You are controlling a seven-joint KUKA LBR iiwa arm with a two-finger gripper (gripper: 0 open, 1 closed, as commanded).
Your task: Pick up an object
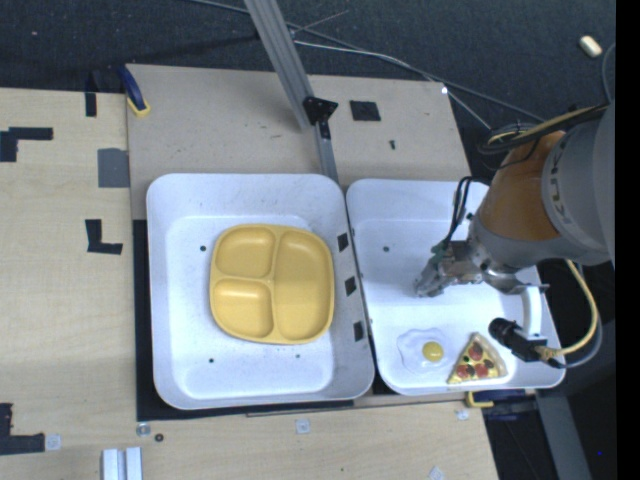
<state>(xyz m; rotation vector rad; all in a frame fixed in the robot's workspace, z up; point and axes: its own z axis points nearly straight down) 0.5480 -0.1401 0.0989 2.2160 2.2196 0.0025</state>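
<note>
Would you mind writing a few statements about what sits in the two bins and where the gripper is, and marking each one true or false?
1. The yellow divided plate lies in the left bin. True.
2. The fried egg toy sits on the yellow plate. False: it lies in the right bin, near its front edge.
3. The pizza slice toy lies beside the egg. True.
4. The gripper is over the left bin. False: it is over the right bin.
5. The plate has three compartments. True.

Yellow tray (271, 283), white bins (180, 268), red-topped pizza slice (477, 360)
</note>
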